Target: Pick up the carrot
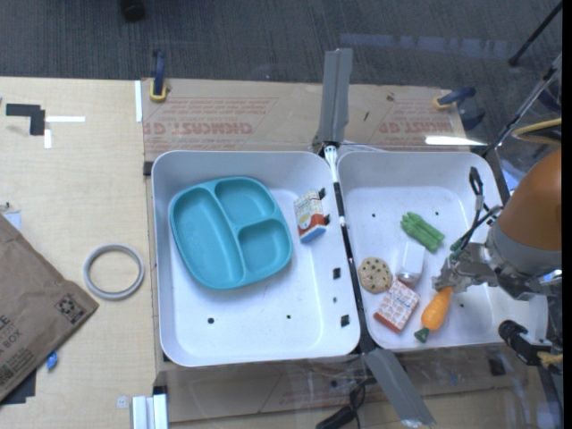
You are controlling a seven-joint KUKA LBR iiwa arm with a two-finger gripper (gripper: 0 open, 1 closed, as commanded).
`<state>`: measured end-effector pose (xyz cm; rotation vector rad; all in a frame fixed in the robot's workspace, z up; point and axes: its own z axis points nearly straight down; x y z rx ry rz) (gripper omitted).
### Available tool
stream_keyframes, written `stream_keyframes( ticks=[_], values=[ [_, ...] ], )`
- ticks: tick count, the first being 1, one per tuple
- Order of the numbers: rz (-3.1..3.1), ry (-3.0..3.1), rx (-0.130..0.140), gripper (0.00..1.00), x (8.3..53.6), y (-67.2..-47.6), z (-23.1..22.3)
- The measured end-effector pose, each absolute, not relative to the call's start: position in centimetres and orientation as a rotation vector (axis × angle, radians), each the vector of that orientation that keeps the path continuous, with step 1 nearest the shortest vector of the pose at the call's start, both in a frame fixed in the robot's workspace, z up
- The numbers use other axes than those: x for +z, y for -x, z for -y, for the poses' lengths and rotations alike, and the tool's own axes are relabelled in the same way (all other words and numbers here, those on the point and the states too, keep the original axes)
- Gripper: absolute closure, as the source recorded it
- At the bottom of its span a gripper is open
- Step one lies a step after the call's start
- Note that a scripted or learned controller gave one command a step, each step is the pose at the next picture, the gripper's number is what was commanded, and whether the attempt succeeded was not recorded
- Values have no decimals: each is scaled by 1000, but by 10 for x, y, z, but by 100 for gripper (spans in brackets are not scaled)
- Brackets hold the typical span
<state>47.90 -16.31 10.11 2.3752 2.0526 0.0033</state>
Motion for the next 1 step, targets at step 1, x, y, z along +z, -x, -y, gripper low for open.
stream_keyframes(
  ticks=[1],
  values=[
    [-2057,-2378,-4,0,100,-477,163]
  ],
)
